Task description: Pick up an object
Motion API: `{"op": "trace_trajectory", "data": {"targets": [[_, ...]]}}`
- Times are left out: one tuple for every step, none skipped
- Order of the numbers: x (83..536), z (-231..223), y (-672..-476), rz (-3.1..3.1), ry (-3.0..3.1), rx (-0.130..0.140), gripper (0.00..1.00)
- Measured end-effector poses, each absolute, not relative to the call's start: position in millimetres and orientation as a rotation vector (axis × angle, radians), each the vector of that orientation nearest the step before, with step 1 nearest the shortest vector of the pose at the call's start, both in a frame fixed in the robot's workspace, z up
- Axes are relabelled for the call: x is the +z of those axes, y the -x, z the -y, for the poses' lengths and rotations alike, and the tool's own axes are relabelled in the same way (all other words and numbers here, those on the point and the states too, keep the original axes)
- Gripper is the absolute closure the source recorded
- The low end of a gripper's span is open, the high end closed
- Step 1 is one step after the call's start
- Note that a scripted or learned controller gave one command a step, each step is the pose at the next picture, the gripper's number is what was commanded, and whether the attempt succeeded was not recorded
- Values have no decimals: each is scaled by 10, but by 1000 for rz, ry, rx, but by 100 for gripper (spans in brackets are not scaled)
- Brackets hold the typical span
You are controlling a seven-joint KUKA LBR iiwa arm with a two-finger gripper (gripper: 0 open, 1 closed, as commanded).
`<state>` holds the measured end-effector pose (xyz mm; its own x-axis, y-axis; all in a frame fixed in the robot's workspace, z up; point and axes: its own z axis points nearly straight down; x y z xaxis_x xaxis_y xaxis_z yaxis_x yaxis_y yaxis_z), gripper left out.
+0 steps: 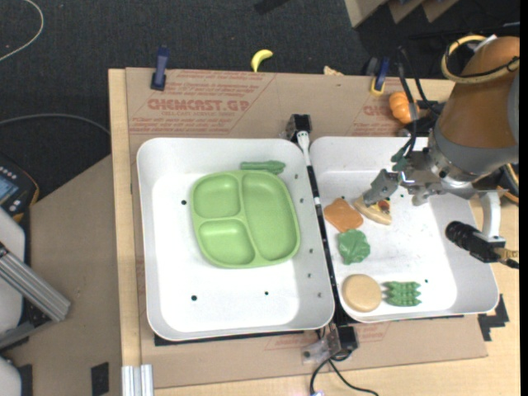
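The right bin (462, 283) holds several toy foods. An orange-brown slab (342, 215) lies near its left wall. A small pizza-like slice (379, 214) sits just right of the slab. Below them are a green broccoli piece (353, 246), a round tan bun (361, 293) and a green leafy piece (403, 293). My gripper (378, 195) reaches in from the right and hangs directly over the pizza-like slice, very close to it, hiding its upper edge. Whether it touches the slice is unclear.
The left bin (165, 221) carries a green divided plate (245, 219) with a green pod (262, 167) at its top edge. A black divider (313, 196) runs between the bins. An orange ball (400, 106) and a yellow banana (261, 58) lie behind, on the board.
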<state>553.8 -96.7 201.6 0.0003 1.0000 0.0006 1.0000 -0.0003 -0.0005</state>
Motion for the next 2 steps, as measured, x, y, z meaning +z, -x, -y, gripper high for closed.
{"op": "trace_trajectory", "data": {"targets": [[865, 1099, -5590, 2214, 2218, 8, 0], [1268, 1649, -5981, 2224, 2231, -3, 0]]}}
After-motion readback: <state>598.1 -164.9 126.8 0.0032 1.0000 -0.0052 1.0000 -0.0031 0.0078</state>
